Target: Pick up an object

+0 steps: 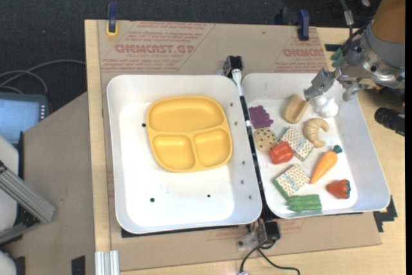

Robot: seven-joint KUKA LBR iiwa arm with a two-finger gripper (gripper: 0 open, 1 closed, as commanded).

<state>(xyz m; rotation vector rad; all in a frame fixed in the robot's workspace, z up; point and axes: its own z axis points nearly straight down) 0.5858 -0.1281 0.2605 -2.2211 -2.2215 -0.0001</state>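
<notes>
You have the gripper (325, 90) hovering over the far side of the right bin (367, 138), above a small white object (326, 105) — nothing sits between its fingers. Just beside that lie a tan bread roll (295, 108) and a croissant (315, 129). Nearer you, the bin holds purple grapes (260, 116), a cookie (264, 138), a red pepper (280, 152), a carrot (324, 165), two patterned packets, a green piece (304, 203) and a red strawberry-like item (339, 188). The left bin (129, 196) carries a yellow divided tray (189, 132) — three compartments.

toys (302, 142) crowd right bin (370, 138); narrow gaps between.
</notes>
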